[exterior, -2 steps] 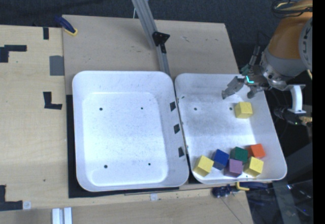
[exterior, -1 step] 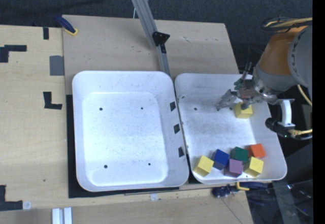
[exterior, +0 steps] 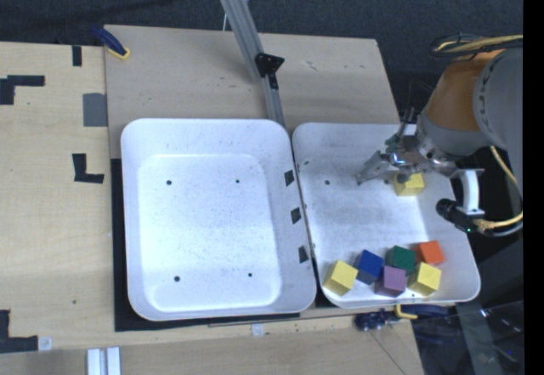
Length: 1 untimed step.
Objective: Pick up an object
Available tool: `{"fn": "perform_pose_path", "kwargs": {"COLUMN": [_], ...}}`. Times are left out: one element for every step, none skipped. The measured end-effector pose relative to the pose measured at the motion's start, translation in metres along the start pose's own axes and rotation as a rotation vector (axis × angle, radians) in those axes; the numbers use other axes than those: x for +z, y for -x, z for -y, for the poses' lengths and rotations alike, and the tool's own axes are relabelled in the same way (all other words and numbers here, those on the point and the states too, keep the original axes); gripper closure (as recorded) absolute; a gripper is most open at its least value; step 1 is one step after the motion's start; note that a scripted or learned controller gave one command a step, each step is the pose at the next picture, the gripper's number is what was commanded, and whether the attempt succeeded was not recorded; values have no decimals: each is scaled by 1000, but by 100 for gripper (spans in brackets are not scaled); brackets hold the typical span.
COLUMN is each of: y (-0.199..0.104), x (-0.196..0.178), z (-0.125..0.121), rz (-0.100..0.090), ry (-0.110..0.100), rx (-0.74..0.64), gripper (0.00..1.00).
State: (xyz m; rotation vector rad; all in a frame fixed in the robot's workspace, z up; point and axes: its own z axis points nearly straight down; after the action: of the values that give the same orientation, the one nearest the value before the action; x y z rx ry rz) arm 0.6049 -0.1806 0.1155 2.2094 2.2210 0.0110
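Yellow cube (exterior: 410, 184) lies apart from the others in the upper part of the right bin (exterior: 340, 220), just under the claw (exterior: 393, 162), which hangs low over it, presumably lined up for a grab. Whether the claw is apart or together I cannot tell. Further out, six cubes (exterior: 387, 271) crowd the bin's lower edge, likely harder to reach singly. Beside it on the desk (exterior: 51, 220) sits the left bin (exterior: 204, 220).

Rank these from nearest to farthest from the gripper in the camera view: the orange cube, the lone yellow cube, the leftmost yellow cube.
1. Lone yellow cube, right beside the gripper.
2. Orange cube, bin's right side.
3. Leftmost yellow cube, near the bin's front edge.
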Motion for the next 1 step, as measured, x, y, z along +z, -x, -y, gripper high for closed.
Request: {"fn": "perform_pose_path", "kwargs": {"y": [-1], "x": [-7], "z": [0], "rz": [-3], "ry": [-2], "rx": [-1], "gripper": [100]}}
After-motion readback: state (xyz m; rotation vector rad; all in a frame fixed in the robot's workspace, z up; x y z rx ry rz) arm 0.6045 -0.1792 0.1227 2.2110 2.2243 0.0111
